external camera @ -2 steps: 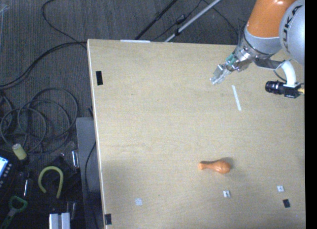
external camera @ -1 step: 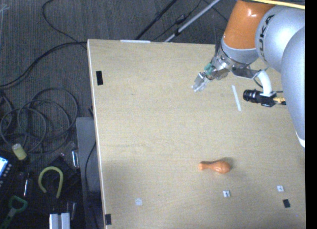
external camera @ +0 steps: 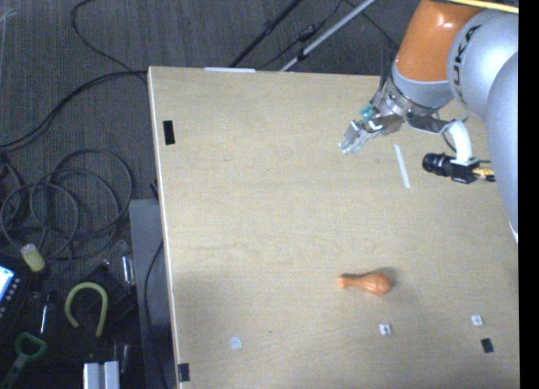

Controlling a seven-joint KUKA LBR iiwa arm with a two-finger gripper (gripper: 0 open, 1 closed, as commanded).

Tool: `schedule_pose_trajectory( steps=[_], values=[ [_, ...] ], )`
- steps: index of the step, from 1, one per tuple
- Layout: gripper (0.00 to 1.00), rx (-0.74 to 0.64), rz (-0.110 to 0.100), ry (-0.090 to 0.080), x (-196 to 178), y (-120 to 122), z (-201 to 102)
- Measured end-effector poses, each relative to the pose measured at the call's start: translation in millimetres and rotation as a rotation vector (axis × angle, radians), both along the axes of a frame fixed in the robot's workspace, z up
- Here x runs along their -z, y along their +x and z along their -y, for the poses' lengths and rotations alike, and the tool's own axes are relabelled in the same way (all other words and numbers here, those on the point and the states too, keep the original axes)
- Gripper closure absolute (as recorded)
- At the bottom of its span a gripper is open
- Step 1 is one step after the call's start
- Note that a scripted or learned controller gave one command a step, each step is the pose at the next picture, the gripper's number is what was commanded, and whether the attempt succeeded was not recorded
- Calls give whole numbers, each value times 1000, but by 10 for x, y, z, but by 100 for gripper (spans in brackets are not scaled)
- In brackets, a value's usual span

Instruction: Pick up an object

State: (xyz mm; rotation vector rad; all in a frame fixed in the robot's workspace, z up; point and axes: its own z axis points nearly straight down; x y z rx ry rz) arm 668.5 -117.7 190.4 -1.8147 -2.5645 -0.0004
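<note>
On the right side of the camera view, the grey arm (external camera: 493, 67) with its orange band reaches in over the pale wooden worktop (external camera: 253, 210), the largest surface here. The arm is the biggest thing above it, bent so that the wrist points down and left. At its end, the gripper (external camera: 354, 141) hangs over the upper right part of the worktop; nothing shows between its tips, but whether it is released or clenched I cannot tell at this size. Just right of it lies a thin white stick (external camera: 402, 167), and beyond that a small black fitting (external camera: 446, 165) hangs beside the wrist. The likely object to pick, a small orange object shaped like a drumstick (external camera: 367, 282), lies flat on the worktop well below the gripper, in the lower right part, apart from everything else. As I judge it, the task is barely begun: nothing is lifted, and reaching, closing and raising are all left to do.
</note>
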Motion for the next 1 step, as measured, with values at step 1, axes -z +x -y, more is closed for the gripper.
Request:
schedule_pose_trajectory(
  steps=[1],
  values=[
    [100,-393,0,-1,201,-1,444]
  ],
)
